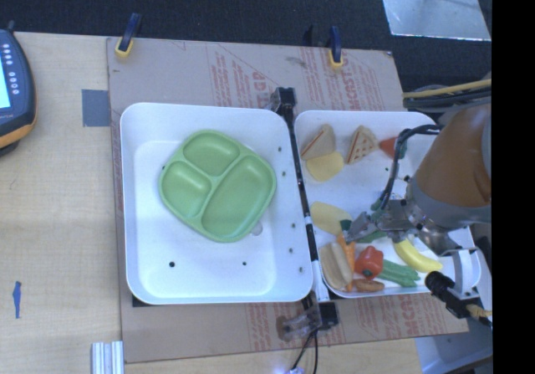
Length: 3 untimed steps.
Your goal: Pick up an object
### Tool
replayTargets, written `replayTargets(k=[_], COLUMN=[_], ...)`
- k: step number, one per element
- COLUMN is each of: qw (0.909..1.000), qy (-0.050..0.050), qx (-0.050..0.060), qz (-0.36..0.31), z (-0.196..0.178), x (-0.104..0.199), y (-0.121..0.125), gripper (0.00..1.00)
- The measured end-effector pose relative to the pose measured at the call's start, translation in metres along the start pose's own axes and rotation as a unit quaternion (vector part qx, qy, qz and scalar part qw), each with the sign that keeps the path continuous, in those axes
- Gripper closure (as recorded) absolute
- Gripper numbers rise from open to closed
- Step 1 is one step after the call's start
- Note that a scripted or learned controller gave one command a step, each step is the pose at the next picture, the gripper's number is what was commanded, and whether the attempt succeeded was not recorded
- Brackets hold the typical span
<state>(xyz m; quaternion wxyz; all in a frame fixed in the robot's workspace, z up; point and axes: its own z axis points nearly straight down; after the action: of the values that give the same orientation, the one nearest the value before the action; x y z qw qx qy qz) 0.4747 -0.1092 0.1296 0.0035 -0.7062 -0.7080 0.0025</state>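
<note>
The gripper [361, 228] hangs low over the right bin [351, 123], near its front edge, with the arm [456, 167] covering the bin's right side. Just beside its tip toward the front edge lies a red tomato-like piece [369, 260]; a yellow banana [415, 256] and a green pod [397, 274] sit close by, and a yellow slice [329, 217] lies just to its left. Two sandwich wedges [361, 145] rest near the back edge, well apart from it. The fingers look slightly parted, possibly touching the bin floor, with nothing between them. The left bin [138, 197] carries a green divided plate [219, 185] toward its back-right.
</note>
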Motion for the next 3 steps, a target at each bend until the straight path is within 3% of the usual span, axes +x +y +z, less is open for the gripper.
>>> replayTargets(k=[1, 2, 3], qw=[1.0, 1.0, 1.0], qy=[-0.001, -0.003, -0.001], qx=[-0.004, -0.009, -0.003], qz=[-0.002, -0.002, 0.001], z=[0.039, 0.006, -0.04], x=[0.004, -0.036, -0.044], y=[0.08, 0.173, 0.104], gripper=[0.0, 0.0, 0.0])
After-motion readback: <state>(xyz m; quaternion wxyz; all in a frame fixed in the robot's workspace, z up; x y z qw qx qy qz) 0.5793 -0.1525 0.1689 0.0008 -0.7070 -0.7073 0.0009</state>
